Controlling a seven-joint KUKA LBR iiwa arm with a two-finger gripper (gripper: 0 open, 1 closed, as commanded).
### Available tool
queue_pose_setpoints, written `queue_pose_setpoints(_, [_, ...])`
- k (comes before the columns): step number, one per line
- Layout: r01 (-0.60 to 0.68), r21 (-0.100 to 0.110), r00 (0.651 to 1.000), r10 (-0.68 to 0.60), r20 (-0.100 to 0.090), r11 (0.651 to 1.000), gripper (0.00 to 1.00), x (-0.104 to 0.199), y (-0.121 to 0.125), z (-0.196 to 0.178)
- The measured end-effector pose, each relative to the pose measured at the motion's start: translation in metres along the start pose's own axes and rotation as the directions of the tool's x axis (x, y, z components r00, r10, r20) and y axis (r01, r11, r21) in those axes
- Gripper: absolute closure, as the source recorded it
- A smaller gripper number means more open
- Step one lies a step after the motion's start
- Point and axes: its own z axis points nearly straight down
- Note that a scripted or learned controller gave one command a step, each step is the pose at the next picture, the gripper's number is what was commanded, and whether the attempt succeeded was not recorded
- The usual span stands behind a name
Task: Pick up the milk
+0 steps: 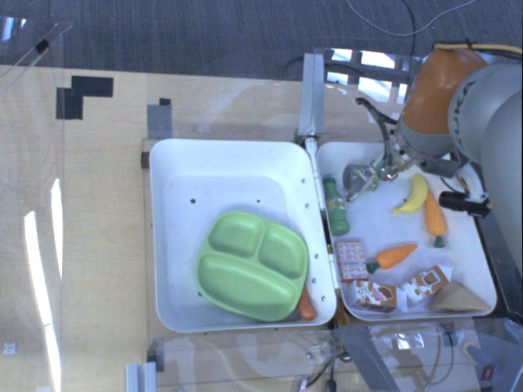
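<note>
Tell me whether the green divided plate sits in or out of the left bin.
In. The green divided plate lies inside the left bin, toward its near right corner, white floor showing around most of it.

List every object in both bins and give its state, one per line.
green divided plate: flat in the left bin
green bottle: lying along the right bin's left wall
banana: lying loose
two carrots: lying loose
milk cartons: on their sides at the near wall, not gripped
gripper: above the bin near the bottle
</note>
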Motion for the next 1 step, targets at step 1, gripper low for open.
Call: queue_pose_setpoints(1, [0.006,-0.001,1.000,-0.006,0.008,1.000,1.00,-0.0014,0.0003,-0.0090])
